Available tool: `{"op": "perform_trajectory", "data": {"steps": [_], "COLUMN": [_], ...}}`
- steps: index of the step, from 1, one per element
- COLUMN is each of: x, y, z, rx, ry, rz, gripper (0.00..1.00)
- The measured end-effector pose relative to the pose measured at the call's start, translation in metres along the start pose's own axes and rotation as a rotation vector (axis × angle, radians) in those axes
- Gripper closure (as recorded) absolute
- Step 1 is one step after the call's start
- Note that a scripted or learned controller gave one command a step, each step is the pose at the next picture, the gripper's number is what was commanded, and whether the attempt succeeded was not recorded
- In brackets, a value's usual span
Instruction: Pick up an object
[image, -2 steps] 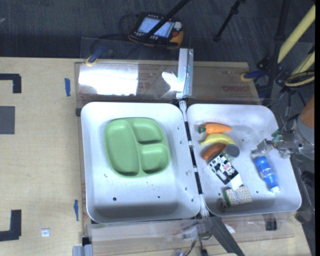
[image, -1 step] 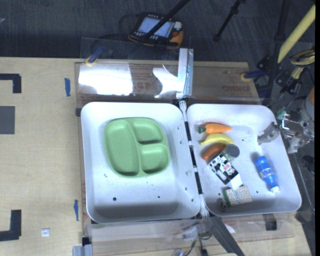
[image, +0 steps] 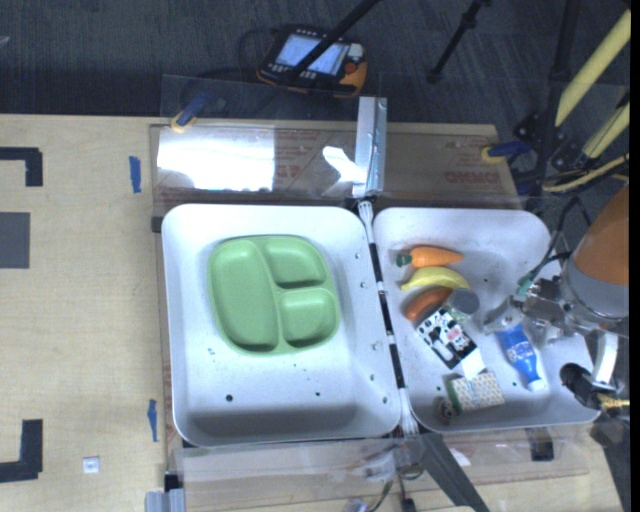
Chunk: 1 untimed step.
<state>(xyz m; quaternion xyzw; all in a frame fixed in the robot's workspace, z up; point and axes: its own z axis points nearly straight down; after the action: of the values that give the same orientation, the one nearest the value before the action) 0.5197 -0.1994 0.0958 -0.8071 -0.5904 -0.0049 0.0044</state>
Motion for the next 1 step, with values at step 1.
{"op": "perform_trajectory", "data": {"steps": [1], "x": [-0.0079], "y": [-0.0006], "z": [-0.0082], "rx": [-0.001], "ry": [-0.011], "rz": [0.010], "gripper": [1.00]}}
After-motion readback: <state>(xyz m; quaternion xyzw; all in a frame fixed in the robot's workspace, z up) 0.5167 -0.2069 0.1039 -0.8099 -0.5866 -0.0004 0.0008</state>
